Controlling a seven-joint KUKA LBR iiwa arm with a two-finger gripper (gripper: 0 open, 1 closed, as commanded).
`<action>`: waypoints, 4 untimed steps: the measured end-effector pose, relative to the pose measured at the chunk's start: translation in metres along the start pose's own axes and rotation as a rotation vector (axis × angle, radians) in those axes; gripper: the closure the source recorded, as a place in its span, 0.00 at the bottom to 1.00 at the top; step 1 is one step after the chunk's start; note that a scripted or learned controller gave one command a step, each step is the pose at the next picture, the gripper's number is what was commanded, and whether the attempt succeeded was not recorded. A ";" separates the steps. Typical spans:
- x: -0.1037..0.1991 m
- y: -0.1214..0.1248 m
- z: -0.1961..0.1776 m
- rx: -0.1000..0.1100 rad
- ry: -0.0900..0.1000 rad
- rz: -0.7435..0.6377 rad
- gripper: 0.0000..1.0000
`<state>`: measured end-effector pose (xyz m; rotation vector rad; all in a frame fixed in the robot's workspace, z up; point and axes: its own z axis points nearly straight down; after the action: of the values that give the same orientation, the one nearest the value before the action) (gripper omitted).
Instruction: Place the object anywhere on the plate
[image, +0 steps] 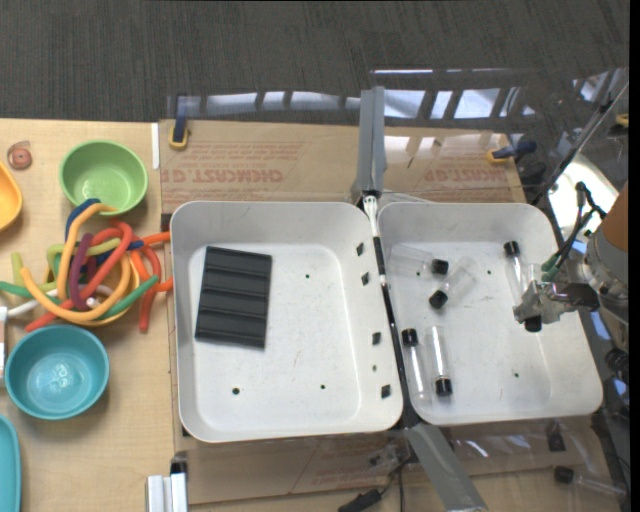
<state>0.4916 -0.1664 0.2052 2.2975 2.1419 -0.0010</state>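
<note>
A black ridged plate (233, 297) lies flat in the left part of the left bin (290, 420). Several clear tubes with black caps lie in the right bin (500, 410): one long tube (427, 362) near the front left, a short one (448, 281) in the middle, and one (514, 268) by the right side. My gripper (533, 312) hangs low over the right bin's right side, just past the near end of that last tube. A small black piece (532, 323) shows at its tip; whether it is held is unclear.
Left of the bins the wooden bench holds a green bowl (103, 177), a teal bowl (57, 372) and a tangle of coloured cords (95, 270). A metal divider (372, 150) runs between the bins at the back. Cardboard lies under both bins.
</note>
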 end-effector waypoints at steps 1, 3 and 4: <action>-0.049 -0.003 0.057 0.003 0.002 -0.202 1.00; -0.026 -0.009 0.034 0.002 0.001 -0.302 1.00; -0.057 -0.010 0.034 0.000 0.000 -0.390 1.00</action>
<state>0.4775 -0.2223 0.1710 1.8391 2.5468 -0.0010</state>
